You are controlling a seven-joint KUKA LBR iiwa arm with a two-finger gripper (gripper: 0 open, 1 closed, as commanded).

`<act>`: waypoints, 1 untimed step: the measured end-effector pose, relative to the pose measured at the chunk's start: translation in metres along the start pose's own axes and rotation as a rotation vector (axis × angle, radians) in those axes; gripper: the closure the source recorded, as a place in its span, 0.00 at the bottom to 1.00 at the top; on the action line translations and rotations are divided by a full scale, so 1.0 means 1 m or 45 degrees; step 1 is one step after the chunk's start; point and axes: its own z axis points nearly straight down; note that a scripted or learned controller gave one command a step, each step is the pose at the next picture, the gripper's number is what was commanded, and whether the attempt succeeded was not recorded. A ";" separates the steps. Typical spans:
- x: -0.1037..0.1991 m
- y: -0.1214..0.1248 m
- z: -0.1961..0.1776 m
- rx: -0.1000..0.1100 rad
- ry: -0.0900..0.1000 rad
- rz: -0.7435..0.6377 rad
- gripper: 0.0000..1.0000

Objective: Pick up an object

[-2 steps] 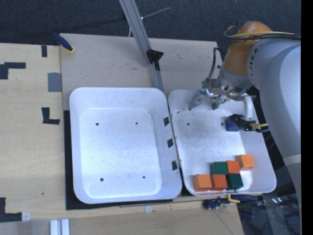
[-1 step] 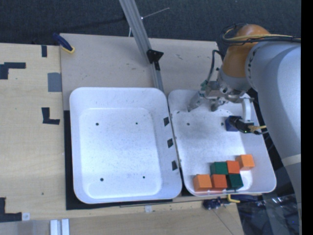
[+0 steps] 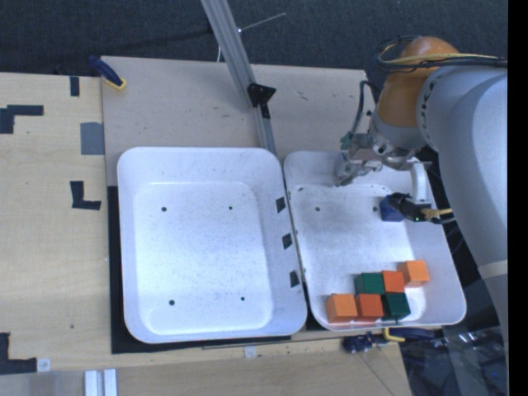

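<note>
- Gripper [image 3: 345,174]: poised over the far end of the right bin [image 3: 330,221]; whether it is parted or closed cannot be told, and nothing is seen held.
- Blocks: orange blocks [image 3: 341,306] and green blocks [image 3: 370,283] clustered at the bin's near end, well apart from the gripper.
- Left bin [image 3: 132,246] alongside; metal pole [image 3: 235,48] slants across the bench beyond.
- No legible writing.

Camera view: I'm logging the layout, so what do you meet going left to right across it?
Blue and yellow clamp → left bin → metal pole → right bin → gripper → blue block.
</note>
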 end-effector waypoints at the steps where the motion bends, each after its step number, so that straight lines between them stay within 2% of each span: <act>1: 0.001 0.006 -0.044 -0.016 0.003 0.002 1.00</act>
